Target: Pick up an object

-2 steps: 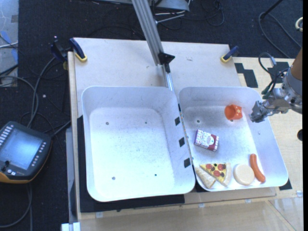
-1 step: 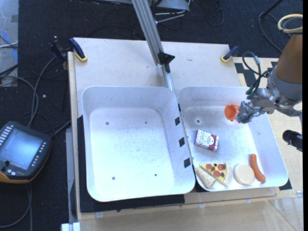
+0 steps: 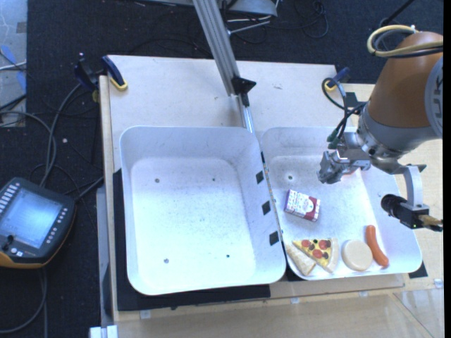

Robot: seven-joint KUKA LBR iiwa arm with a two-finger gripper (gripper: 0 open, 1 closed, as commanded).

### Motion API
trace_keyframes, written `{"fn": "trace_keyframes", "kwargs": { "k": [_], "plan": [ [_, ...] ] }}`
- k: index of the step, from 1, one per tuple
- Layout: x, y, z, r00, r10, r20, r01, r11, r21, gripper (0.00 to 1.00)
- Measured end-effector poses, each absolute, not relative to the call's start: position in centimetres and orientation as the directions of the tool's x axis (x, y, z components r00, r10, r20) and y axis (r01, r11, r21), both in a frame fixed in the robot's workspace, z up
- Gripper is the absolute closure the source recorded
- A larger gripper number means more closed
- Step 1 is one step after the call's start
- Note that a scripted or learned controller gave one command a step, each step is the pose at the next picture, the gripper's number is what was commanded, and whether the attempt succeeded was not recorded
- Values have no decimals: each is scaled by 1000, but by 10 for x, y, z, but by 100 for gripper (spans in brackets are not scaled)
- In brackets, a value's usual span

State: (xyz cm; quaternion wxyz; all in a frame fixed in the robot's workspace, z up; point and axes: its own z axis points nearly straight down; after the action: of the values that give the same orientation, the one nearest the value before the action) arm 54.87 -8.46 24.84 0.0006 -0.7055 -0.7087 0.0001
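In the right bin [image 3: 282, 153] lie a small red and white carton [image 3: 301, 205], a pizza slice [image 3: 315, 249], a pale wedge [image 3: 301, 260] beside it, a round cream disc [image 3: 356, 255] and an orange sausage [image 3: 375, 245]. My gripper [image 3: 330, 171] hangs over the upper middle of that bin, up and to the right of the carton. Nothing shows between its fingers, and the wrist above hides how they stand.
The left bin [image 3: 141, 146] sits beside the right one. A slanted metal pole [image 3: 222, 44] crosses the back of the bench and ends near the bins' shared edge. A teach pendant [image 3: 28, 220] lies on the floor at left. Cables hang around the arm's wrist.
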Motion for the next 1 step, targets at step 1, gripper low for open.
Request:
{"fn": "trace_keyframes", "kwargs": {
  "k": [1],
  "plan": [
    [545, -31, 253, -5, 1000, 1, 1000, 5, 0, 100]
  ]
}}
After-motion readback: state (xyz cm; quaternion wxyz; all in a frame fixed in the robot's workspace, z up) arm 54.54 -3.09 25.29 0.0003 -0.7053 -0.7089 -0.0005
